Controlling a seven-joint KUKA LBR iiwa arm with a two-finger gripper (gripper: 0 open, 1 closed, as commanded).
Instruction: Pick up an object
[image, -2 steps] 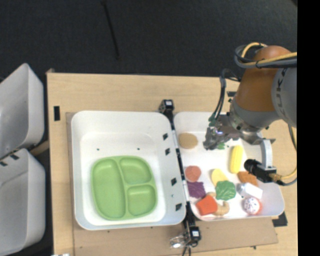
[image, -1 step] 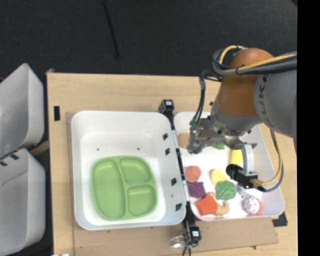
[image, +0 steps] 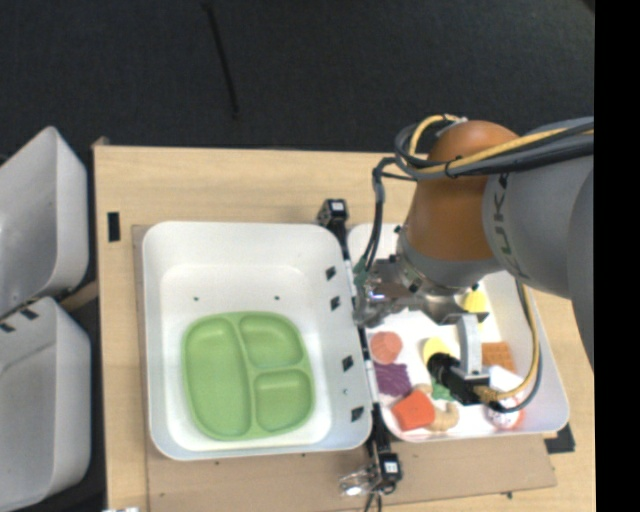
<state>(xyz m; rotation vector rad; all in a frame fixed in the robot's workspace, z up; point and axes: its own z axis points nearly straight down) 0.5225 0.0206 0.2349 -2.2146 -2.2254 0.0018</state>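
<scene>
The right bin holds several small items: a pink round piece, a purple piece, an orange-red block, a tan piece, a yellow piece and an orange block. Another yellow piece peeks out from under the arm. My gripper is down in the upper left of this bin, close to the wall between the bins and just above the pink piece. The orange wrist hides most of it.
The left bin holds a green divided plate in its lower half. The arm covers the upper part of the right bin. A white-and-red piece lies near the right bin's lower right corner.
</scene>
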